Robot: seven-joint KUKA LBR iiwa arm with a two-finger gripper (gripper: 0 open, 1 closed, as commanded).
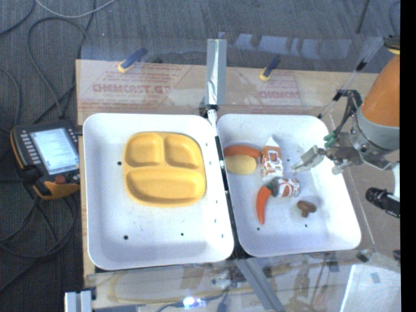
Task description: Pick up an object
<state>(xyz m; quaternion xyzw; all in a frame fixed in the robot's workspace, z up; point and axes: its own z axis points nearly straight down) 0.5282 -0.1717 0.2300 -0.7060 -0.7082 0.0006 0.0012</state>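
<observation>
My gripper (323, 155) hovers over the right bin (338, 236) beside the carton (271, 161); its grip I cannot tell.

A single fixed camera looks down on the table (97, 70) from above, tilted a little so the far edge sits toward the top of the frame and the near edge toward the bottom. It stands far enough back to take in both white bins whole: the left bin (104, 239) and the right bin (338, 233) lie side by side across the middle. Dark carpeted floor (58, 31) with loose cables fills the far side and the left margin. The arm (383, 103) enters from the right edge, cropped by the frame.
</observation>
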